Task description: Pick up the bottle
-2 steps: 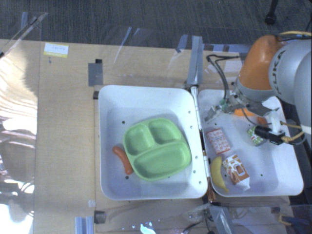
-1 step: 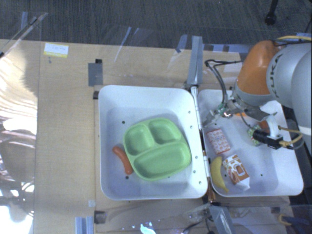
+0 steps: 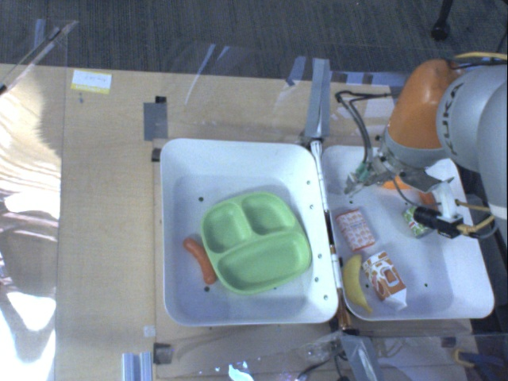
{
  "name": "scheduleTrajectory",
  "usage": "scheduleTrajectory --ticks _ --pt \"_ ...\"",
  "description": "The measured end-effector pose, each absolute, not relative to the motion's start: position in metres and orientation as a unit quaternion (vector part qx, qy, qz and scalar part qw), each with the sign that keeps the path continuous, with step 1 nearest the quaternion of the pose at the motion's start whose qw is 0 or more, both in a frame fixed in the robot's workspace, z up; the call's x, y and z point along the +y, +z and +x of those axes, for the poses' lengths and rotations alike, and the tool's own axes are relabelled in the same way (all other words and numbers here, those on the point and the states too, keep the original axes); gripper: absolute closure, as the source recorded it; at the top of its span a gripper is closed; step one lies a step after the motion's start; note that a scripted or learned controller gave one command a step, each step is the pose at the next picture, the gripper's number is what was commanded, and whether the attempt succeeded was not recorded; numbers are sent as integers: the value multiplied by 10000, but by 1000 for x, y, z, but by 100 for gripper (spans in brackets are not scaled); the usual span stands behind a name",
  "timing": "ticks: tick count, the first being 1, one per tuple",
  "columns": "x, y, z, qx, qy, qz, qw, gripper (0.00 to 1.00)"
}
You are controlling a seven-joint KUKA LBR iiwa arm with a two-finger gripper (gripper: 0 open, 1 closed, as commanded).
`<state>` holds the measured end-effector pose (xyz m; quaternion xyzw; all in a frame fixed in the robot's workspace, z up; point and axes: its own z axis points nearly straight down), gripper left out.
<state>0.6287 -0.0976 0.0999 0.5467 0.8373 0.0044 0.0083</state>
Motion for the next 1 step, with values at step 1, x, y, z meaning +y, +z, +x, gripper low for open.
scheduleTrajectory --ticks 1 --pt "-34 218 568 8304 24 5571 37 100"
